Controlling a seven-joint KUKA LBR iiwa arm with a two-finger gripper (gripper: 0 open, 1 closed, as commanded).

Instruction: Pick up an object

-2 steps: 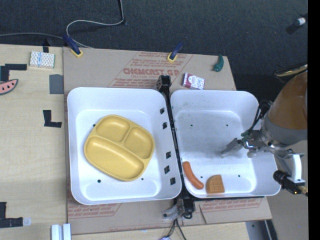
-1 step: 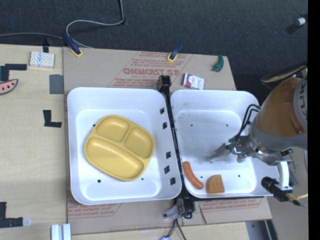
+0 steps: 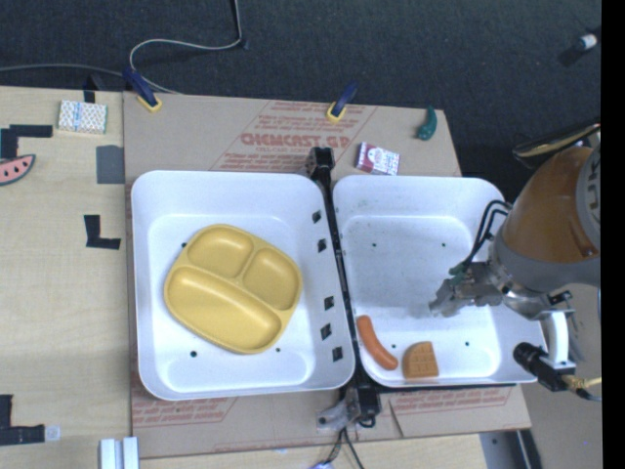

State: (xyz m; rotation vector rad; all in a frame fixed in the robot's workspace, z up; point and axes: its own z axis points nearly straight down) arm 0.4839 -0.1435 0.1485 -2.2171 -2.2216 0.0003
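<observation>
Two white bins on bench. Left bin (image 3: pixel 156 262): yellow divided plate (image 3: pixel 232 286). Right bin (image 3: pixel 410 191): hot dog (image 3: pixel 376 343) and waffle piece (image 3: pixel 421 361) near front wall, just apart. Gripper (image 3: pixel 446 301) low over bin floor, right of both; nothing visibly between it.

Pale wood counter (image 3: pixel 59 291) with black tape marks, cardboard sheet (image 3: pixel 283 140) clamped at 12 o'clock by blue-yellow clips (image 3: pixel 341 104), dark carpet floor (image 3: pixel 391 27) beyond, thin cable (image 3: pixel 186 45) looping at 11 o'clock.
</observation>
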